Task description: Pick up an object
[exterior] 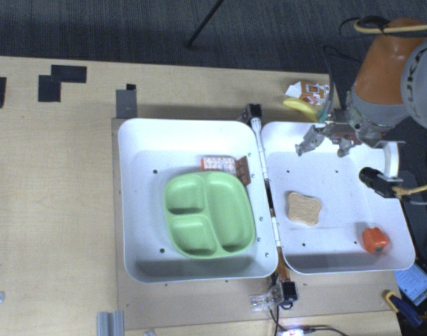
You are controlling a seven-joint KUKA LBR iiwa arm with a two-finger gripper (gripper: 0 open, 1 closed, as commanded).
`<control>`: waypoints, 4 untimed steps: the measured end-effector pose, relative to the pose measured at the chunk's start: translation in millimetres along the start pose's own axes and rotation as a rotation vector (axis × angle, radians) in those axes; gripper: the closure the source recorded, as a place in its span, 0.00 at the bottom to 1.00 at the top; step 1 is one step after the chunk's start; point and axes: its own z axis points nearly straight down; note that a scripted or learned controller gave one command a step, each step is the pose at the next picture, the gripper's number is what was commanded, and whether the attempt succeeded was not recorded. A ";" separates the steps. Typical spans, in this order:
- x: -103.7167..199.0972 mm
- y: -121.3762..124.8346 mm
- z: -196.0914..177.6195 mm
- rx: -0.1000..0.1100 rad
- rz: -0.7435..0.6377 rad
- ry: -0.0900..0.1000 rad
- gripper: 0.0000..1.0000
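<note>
My gripper (324,143) hangs over the far part of the right bin (339,177), its two fingers spread apart and nothing between them, so it is open. A tan, bread-like slice (303,208) lies in the middle of that bin, well below the gripper. An orange object (374,239) rests in the bin's near right corner. In the left bin (140,187) a green divided plate (208,213) lies flat. A red and white packet (218,163) and a small brown piece (242,169) sit just behind it.
A yellow banana-like toy (299,106) and a wrapped packet (309,89) lie on the bench behind the right bin. The arm's grey and orange body (392,68) fills the upper right. Cables and clamps sit at the bins' near edge (280,294).
</note>
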 end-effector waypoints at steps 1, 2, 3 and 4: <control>-19.1 -58.7 107.1 -0.007 0.002 -0.001 0.00; -0.3 -43.4 107.2 -0.008 0.002 -0.002 0.00; -8.4 53.4 106.7 -0.010 -0.001 -0.001 0.00; -7.3 55.4 94.2 -0.015 -0.006 -0.001 1.00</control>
